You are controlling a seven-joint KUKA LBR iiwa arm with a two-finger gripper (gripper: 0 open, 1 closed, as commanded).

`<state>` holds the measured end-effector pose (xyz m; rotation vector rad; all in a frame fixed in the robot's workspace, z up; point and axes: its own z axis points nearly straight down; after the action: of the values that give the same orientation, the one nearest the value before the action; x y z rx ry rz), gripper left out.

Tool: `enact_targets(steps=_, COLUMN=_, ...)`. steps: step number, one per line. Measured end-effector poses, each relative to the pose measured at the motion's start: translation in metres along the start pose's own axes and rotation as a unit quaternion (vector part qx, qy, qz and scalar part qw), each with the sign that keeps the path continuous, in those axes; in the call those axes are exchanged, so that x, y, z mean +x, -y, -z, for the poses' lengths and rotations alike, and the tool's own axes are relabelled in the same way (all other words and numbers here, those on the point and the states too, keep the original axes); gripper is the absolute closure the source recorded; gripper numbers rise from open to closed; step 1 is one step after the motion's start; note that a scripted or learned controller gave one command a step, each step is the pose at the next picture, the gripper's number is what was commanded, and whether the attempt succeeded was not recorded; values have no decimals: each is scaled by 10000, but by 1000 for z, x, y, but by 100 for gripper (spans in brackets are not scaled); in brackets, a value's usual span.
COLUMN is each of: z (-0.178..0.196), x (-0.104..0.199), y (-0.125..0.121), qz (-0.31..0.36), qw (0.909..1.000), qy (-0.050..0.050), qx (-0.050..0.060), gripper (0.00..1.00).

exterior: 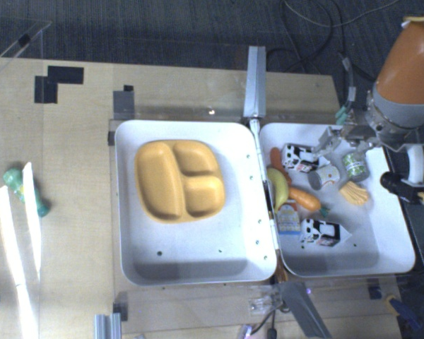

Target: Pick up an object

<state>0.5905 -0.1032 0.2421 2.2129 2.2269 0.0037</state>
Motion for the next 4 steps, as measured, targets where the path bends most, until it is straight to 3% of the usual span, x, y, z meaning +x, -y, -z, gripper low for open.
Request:
enact_targets(steps=1, z=-81, x=-100, y=20, qz=355, qw=9994, qy=8, qx=-1, gripper=0)
enact_targets(steps=2, z=-152, x=-97, y=29, qz=-1052, qw=9944, qy=-30, qx=4, gripper=0)
enact_targets(steps=3, z=-140, x=-97, y=27, qz=-1046, qw=9945, qy=-24, qx=-25, gripper=100)
enact_targets(steps=4, z=7, x=-75, y=-25, qz=-1306, qw=9914, qy=10, qx=-16, gripper=100)
